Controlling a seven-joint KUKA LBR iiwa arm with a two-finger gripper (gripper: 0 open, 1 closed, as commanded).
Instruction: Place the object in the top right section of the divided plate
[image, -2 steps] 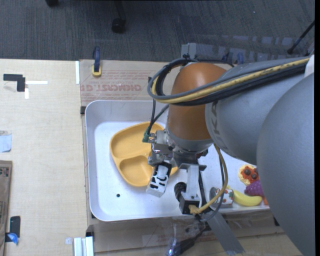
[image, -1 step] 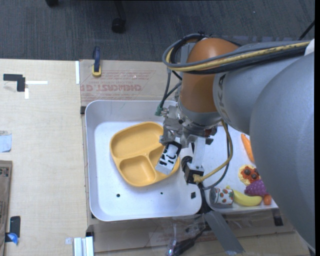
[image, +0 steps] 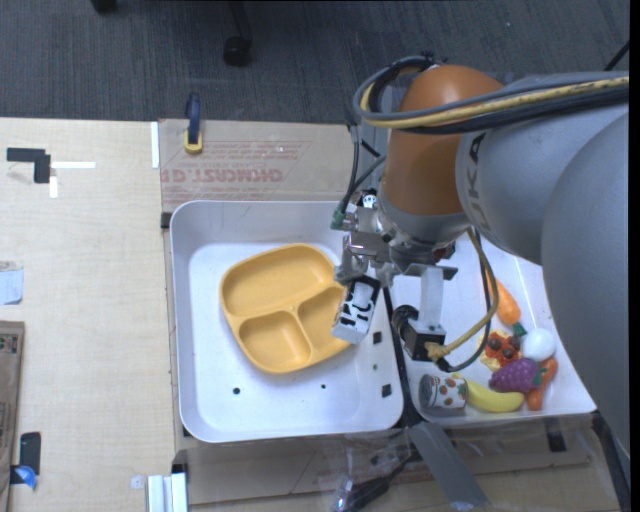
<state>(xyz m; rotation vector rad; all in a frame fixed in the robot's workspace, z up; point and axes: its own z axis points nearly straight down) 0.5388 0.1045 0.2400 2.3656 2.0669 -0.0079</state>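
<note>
– Well, where's the thing it's meant to put down?

– Hard to say from here. The gripper (image: 352, 312) hangs low over the right rim of the divided plate (image: 262, 285), in the left bin (image: 200, 400). I can't tell whether it is clenched or released, nor whether anything sits in it. The orange-banded arm (image: 440, 140) covers much of what's above it.

– So the object may be in the other bin?

– Possibly. In the right bin (image: 575, 400) I see a banana (image: 497, 399), purple grapes (image: 514, 375), a white egg (image: 538, 344) and a carrot (image: 508, 303), all well apart from the plate. Which one counts as the object, I cannot tell.

– Suppose it does carry something. What makes a good placement?

– I'd say centring is the key. It is over the plate's edge and the small section on that side, close to the ridge between the sections. Letting go there risks the piece landing on the ridge or the rim and rolling out into the bin. It should shift inward until it is squarely above the hollow of the top right section, come down low, then let go.

– And the plate itself?

– It looks light and lies loose in the bin, so a nudge on the rim could slide it.
</note>
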